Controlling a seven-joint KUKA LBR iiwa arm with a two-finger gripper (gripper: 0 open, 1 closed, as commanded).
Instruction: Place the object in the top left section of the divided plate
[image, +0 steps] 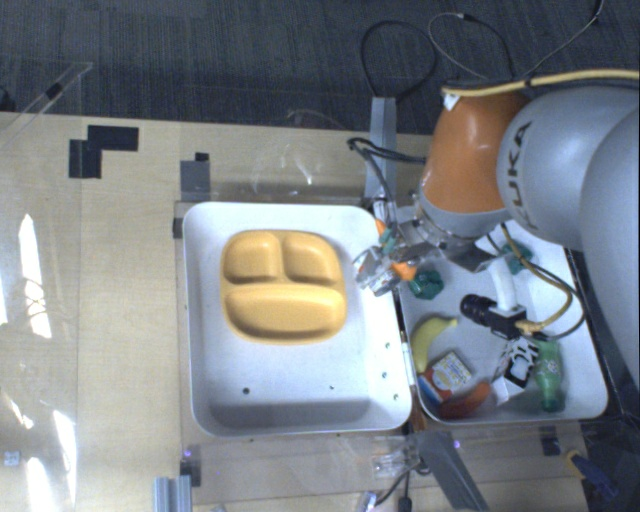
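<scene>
Camera view
Divided plate (284, 286): yellow, three sections, lying in the left bin (215, 390).
Gripper (385, 262): above the wall between the bins; finger state cannot be told.
Object: small orange piece (402, 268) at the gripper tip; hold unclear.
Right bin (590, 395): green bottle (549, 375), yellow item (432, 335), assorted clutter.

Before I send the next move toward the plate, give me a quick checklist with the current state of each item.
1. Plate in left bin, upright: ok.
2. Top left section free of items: ok.
3. Gripper over the strip between the bins, right of the plate: ok.
4. Object held: a small orange piece shows at the gripper, but whether it sits between the fingers: cannot tell.
5. Path from gripper to plate free of obstacles: ok.
6. Other items stay in right bin: ok.
</scene>
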